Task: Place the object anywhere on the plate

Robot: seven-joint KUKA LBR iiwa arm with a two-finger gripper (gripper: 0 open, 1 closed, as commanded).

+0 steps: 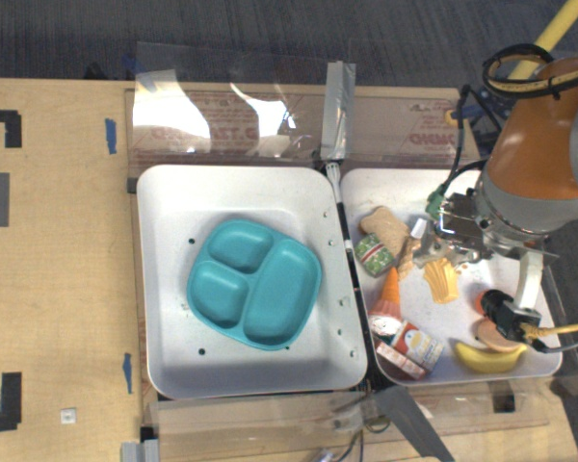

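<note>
Using the teal three-compartment plastic plate point(255, 282) in the left white bin point(164, 200) as landmark: well to its right, in the right bin point(544, 369), lie small toy foods, nearest a yellow banana point(488, 355) and a printed can point(409, 346), then an orange carrot point(389, 296). Farther back there, the gripper point(441, 248) hangs low over a yellow ridged piece point(441, 279); its grasp cannot be made out. These likely light, stiff, smooth objects suit a pinch across the middle.

Bright even overhead light, strong glare on clear plastic sheet point(222, 114) behind left bin point(164, 210). Soft shadows under plate point(255, 284). Slightly soft, low-res.
</note>
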